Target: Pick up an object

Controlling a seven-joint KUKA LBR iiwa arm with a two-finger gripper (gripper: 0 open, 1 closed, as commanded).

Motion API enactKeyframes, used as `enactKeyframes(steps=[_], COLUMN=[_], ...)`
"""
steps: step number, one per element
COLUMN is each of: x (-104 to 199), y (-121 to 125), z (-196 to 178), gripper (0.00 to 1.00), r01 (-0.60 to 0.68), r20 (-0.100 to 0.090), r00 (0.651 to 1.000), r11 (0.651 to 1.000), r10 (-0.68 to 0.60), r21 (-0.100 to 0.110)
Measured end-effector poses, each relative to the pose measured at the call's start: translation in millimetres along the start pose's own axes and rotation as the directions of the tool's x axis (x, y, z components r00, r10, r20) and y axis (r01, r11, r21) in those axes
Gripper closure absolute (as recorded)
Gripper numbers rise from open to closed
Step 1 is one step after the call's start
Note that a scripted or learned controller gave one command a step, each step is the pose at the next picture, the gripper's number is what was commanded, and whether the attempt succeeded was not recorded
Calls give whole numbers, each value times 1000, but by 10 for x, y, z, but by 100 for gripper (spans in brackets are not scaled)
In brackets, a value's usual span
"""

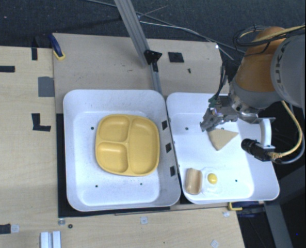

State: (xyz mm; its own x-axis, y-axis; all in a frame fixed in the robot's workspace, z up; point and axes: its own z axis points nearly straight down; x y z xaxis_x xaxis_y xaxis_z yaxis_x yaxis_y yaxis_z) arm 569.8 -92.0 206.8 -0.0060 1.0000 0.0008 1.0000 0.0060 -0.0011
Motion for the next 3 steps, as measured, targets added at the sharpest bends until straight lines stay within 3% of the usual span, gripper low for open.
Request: enactKeyframes(steps=[3], x=[1592], y=[307], z=[122], gripper=[100], r01=[1], r20=[0], r00=[1000], r11=[1000], r10=[-1], r21=[0])
